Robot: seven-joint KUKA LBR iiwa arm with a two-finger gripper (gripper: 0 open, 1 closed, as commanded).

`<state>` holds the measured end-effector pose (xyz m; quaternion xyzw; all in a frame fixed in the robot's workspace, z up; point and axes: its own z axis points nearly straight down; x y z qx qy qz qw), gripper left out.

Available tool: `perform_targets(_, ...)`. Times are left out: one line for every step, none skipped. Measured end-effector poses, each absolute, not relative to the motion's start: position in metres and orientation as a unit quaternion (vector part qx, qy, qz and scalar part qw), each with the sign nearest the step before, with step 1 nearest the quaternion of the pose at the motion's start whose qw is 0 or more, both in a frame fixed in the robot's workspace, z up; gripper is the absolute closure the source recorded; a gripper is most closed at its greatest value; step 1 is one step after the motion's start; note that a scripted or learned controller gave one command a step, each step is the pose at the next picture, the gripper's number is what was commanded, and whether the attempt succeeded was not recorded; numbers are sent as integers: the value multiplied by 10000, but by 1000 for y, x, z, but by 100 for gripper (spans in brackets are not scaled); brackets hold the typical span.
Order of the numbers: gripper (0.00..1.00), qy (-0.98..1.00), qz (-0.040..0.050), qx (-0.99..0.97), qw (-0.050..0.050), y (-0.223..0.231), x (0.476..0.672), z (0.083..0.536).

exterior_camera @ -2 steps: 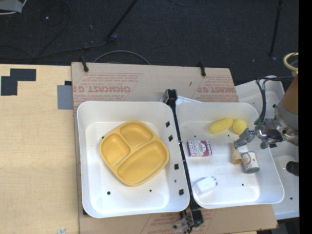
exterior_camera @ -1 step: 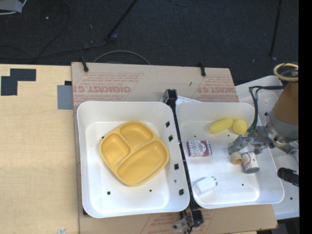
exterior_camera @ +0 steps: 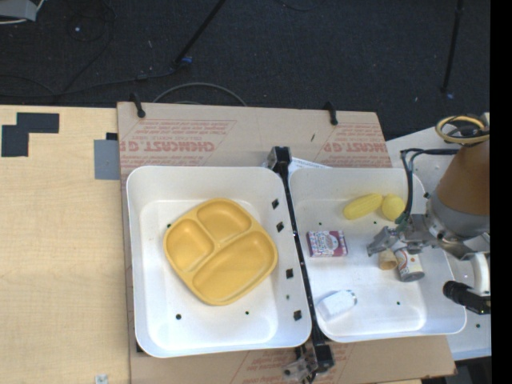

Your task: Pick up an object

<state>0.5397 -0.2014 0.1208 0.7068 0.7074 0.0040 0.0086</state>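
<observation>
Tool [exterior_camera: 390,245] | low in right bin [exterior_camera: 368,326] | beside yellow lemon [exterior_camera: 393,206]

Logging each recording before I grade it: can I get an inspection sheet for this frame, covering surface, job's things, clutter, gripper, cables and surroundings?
Surface: left bin and right bin side by side on cardboard.
Job's things: in the right bin, yellow pieces, small pink box, white item, small can.
Clutter: yellow divided plate in the left bin.
Gripper: gripper low in the right bin, beside the can; nothing seen between its fingers.
Cables: black cables on the dark floor; yellow coil at right.
Surroundings: wooden benchtop at left.
</observation>
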Motion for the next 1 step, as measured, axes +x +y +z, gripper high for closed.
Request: perform_targets(100,7070,22,7072,23,-199,537,125)
